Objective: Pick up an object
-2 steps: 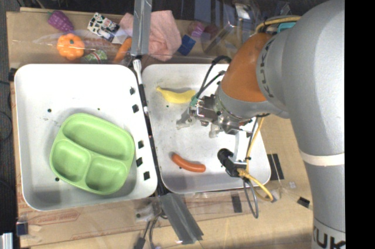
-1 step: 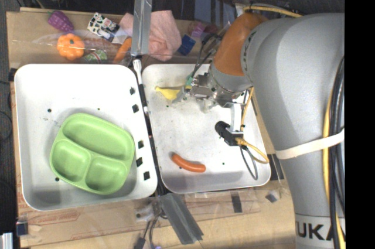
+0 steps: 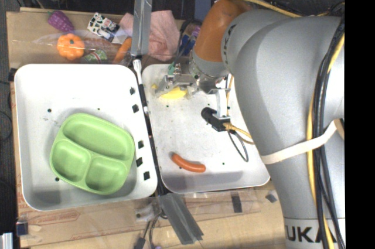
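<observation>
Two shallow white bins sit side by side on a brown desk (image 3: 29,28), seen from above at a slant. A grey robot arm (image 3: 281,95) with an orange band reaches in from the right and covers the right bin's (image 3: 187,136) right side.

Its claw (image 3: 177,79) hangs low over the far left corner of the right bin, touching or almost touching a small, flattish yellow piece (image 3: 171,94). Most of the piece shows just in front of the claw, towards the bin's near side. How wide the claw stands cannot be told from this angle, and nothing is clearly gripped.

The yellow piece lies close to the bin's far wall and to the divider between the bins, so room is tight there. The bin floor is bare through the middle. An orange-red sausage shape (image 3: 188,164) lies well apart, near the front wall.

The left bin (image 3: 35,101) holds a light green plastic plate with three compartments (image 3: 92,152).

Behind the bins, on the desk, lie a crumpled pink cloth (image 3: 161,31), a small orange pumpkin (image 3: 70,47), a purple knobbly toy (image 3: 60,21) and a patterned packet (image 3: 104,25).
</observation>
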`<state>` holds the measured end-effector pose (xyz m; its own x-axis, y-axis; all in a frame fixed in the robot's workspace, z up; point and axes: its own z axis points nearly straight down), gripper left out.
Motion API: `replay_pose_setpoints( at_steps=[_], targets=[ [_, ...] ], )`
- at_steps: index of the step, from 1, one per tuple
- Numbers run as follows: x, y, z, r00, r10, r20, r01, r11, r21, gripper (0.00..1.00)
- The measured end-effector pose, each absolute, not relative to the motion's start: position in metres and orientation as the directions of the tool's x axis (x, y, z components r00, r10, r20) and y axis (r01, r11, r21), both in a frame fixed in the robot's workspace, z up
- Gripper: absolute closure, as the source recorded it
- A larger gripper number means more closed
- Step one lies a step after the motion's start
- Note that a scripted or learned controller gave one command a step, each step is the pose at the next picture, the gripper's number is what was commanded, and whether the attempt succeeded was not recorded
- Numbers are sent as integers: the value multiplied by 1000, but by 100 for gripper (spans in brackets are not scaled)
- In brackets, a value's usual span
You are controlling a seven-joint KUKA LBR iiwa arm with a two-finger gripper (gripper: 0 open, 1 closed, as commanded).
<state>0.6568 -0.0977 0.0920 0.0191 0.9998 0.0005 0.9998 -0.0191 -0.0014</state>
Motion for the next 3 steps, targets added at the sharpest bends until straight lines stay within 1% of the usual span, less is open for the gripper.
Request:
replay_pose_setpoints(
  at_steps=[1, 2, 3],
  targets=[
    [657, -96, 102, 12, 1000, 1, 1000, -12, -3, 100],
    [609, -61, 246, 0, 1000, 1, 1000, 0, 1, 100],
    [529, 24, 190, 56, 998, -1, 998, -56, -6, 100]
  ],
)
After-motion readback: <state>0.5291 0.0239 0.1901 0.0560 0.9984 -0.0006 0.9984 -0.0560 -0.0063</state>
